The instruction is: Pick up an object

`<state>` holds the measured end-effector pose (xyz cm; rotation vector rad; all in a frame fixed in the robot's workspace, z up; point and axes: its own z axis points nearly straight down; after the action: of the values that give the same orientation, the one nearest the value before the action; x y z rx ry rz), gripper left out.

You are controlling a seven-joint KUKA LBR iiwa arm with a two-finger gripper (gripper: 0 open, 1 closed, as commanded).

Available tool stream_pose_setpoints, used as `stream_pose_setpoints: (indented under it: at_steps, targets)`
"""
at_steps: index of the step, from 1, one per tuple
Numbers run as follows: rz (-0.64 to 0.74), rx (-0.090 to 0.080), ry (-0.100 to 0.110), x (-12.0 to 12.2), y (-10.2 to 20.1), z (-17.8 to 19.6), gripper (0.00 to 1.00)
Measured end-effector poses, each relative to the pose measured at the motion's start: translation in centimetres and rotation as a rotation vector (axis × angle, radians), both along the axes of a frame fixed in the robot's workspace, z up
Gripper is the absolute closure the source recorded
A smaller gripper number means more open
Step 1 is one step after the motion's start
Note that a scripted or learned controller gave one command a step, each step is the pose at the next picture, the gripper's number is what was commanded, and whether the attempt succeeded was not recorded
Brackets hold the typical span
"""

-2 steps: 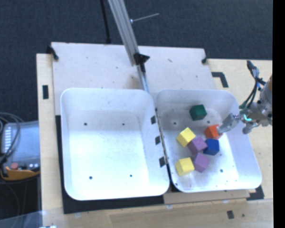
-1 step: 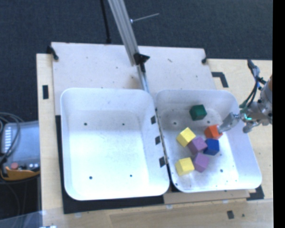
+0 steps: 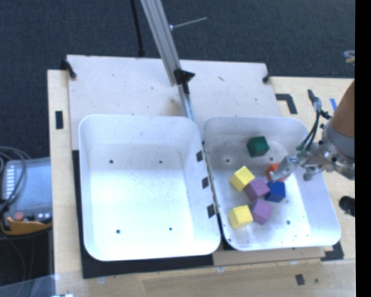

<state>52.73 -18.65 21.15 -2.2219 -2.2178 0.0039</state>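
The right bin (image 3: 312,218) holds several small blocks. A green cube (image 3: 257,145) lies toward the back. A yellow cube (image 3: 242,179), a purple block (image 3: 256,189) and a blue cube (image 3: 275,191) cluster in the middle. A second purple block (image 3: 262,211) and a second yellow cube (image 3: 240,216) lie nearer the front. My gripper (image 3: 282,169) reaches in from the right and hangs low just above the blue cube, beside a small orange-red piece (image 3: 272,169). Nothing is visibly lifted.
The left bin (image 3: 142,184) stands beside the right one, sharing a middle wall. A slanted metal pole (image 3: 164,36) rises behind the bins. A grey box with cables (image 3: 25,190) sits off the bench to the left.
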Motion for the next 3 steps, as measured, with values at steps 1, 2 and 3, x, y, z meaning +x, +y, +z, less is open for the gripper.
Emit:
stream_pose_setpoints:
  at_steps: [1, 2, 3]
  targets:
    - [-0.001, 0.0, 0.0, 0.5, -0.3, -4.4, 0.0]
    - [-0.001, 0.003, -0.005, 0.8, -0.6, -8.2, 0.0]
    - [-0.007, -0.001, -0.012, 1.0, -0.8, -6.8, 1.0]
